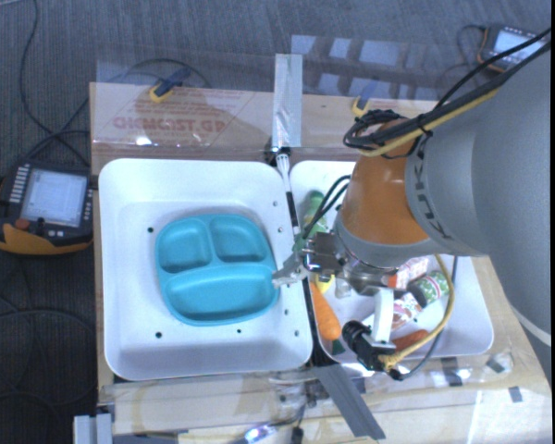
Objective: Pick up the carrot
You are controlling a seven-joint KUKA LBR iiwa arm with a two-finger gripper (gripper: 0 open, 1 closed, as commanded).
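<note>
Lower centre, hugging the right bin's [476, 333] left wall: carrot [326, 315]; just above it, gripper [297, 268] over that wall, perhaps lining up; grip state impossible to tell

camera view | set fixed above the worktop [213, 109] | aimed down at a slant | mid range | left bin [129, 183] and right bin [476, 326] framed together | arm [499, 155] seen at right
</note>
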